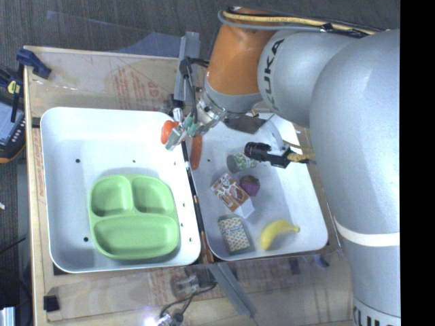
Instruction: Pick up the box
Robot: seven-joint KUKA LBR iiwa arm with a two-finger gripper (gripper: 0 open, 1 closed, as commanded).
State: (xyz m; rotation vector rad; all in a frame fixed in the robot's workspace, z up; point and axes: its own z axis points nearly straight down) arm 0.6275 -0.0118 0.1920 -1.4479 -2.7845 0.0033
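Risk: wrong pick. Gripper (178, 136) clamped on orange carrot-shaped toy (167, 132), far above patterned cardboard box (234, 233); that box lying beside yellow plastic banana (277, 233), near patterned packet (229, 191).

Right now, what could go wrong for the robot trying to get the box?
1. The pincer sits over the wall between the bins by an orange thing, far from the box; it might grab the wrong item.
2. The box lies close to the banana and a snack packet, so reaching in could knock them.
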